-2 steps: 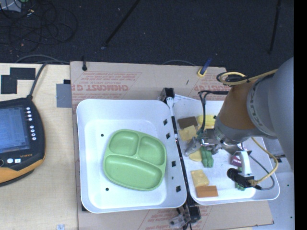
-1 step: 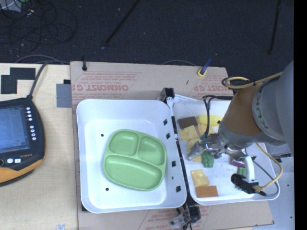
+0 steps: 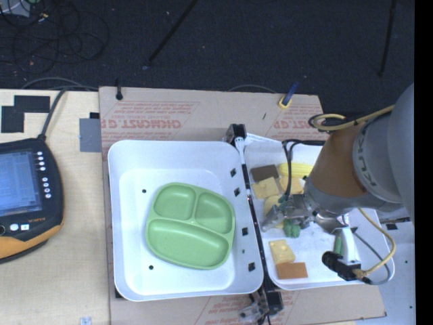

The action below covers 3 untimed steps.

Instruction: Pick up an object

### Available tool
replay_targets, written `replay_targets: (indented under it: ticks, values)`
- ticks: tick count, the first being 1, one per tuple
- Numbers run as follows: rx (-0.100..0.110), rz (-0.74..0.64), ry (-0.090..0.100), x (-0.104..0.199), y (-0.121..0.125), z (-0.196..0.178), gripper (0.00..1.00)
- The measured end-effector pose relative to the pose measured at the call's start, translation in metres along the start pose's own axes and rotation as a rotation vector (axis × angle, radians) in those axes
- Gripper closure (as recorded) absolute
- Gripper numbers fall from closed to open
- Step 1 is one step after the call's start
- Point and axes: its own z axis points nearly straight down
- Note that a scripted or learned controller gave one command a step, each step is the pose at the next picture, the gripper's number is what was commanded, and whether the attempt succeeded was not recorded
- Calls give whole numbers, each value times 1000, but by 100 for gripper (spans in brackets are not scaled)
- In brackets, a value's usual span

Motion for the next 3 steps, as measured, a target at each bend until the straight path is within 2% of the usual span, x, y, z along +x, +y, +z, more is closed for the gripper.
replay_targets:
  ticks: [1,2,3]
  values:
    - [-1,1,2,-2,-21,0,0]
    - [2,-2,1,-7,35,1,0]
    - [1,1,2,-25,8,0,0]
